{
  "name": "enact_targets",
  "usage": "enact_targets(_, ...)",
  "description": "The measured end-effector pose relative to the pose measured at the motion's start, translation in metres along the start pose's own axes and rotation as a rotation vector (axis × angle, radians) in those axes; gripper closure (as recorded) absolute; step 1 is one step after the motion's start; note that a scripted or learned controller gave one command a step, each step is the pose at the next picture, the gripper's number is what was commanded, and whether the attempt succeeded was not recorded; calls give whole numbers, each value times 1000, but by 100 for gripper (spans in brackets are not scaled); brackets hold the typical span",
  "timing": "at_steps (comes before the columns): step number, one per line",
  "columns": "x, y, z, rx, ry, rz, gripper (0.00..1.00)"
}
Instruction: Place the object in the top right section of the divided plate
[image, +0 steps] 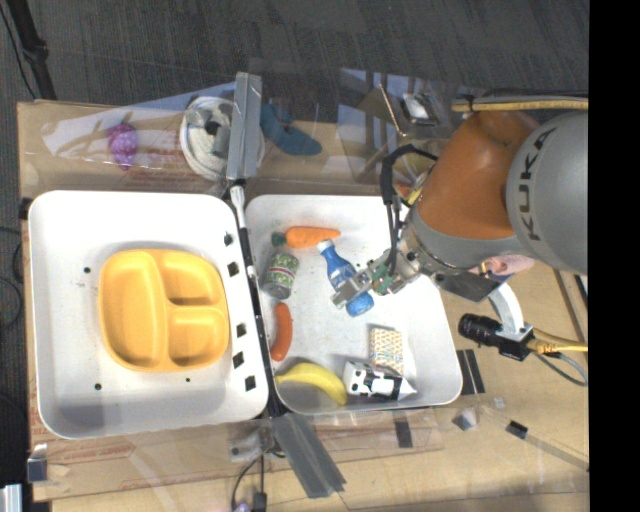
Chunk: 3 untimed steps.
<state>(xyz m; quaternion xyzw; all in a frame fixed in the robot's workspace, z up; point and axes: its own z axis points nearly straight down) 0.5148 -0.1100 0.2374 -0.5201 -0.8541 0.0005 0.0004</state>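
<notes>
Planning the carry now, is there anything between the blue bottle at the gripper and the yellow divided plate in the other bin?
The blue bottle must cross the green can and the raised bin walls to reach the yellow divided plate.

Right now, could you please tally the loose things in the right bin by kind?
Carrot: 1
Can: 1
Blue bottle: 1
Sausage: 1
Banana: 1
Patterned box: 1
Black-and-white toy: 1
Total: 7

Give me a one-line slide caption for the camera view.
KUKA arm's tool at the blue bottle in the right bin; yellow divided plate waits in the left bin.
</notes>
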Motion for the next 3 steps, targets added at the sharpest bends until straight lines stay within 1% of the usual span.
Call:
enact_targets(1,78,40,48,4,2,108,100)
enact_targets(2,147,79,47,3,1,56,100)
enact_targets(3,147,79,47,3,1,56,0)
